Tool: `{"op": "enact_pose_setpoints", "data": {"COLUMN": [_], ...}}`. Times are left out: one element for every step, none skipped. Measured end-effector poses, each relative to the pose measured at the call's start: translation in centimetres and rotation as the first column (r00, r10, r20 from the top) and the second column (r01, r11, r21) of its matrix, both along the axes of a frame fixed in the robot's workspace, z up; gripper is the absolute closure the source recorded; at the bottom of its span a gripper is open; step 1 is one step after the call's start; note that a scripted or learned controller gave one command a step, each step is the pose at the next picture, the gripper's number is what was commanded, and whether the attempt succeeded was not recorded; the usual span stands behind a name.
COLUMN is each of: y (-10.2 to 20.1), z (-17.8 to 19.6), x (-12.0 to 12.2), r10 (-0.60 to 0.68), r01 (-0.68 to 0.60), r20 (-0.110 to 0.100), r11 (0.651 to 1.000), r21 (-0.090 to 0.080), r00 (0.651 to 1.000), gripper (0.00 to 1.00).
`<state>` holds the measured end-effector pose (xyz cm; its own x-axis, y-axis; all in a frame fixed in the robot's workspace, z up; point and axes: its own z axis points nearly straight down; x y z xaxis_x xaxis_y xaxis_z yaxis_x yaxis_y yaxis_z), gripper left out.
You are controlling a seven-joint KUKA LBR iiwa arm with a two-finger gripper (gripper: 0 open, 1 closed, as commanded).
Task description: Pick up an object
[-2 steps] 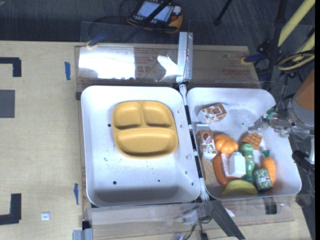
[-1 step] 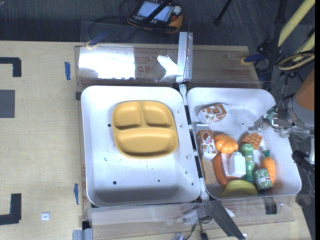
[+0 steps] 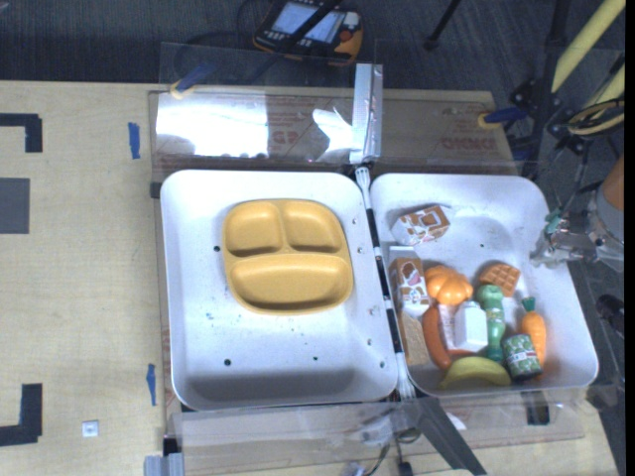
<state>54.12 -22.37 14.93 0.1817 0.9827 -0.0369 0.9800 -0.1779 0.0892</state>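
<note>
Approaching, by the look of it, with nothing lifted yet. Seeing the gripper hanging at the right edge of the right bin, above bare white floor and apart from every toy. Not managing to tell whether it is open or shut, the metal being too small and blurred; finding nothing visibly held in it.

Finding the candidates all lying in the right bin, mostly crowding its lower half: an orange touching a waffle-like piece side, a white bottle leaning among them, a sausage to its left, a banana along the near wall, a green can just beside a carrot. Noting a packet lying apart near the top left, and a carton pressing against the left wall. Noting a yellow plate sitting alone in the left bin, both bins resting on the table.

Judging the carrot and the can as nearest the gripper, down and slightly left of it. Calling next for moving over one of them, lining up across its narrow width, and descending. Expecting trouble from the crowding: risking catching a neighbour, or nudging the piece aside. Considering the packet as the more isolated choice, though lying flat and further off.
</note>
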Motion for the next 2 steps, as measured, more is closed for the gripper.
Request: {"op": "enact_pose_setpoints", "data": {"y": [0.9,0.5], "z": [-0.1,6.9], "x": [0.2,-4.9], "r10": [0.011,-0.022], "r01": [-0.011,0.027], "r20": [-0.004,-0.081], "r11": [1.000,0.998], "r21": [0.013,0.052], "r00": [1.000,0.996], "gripper": [0.00,0.00]}}
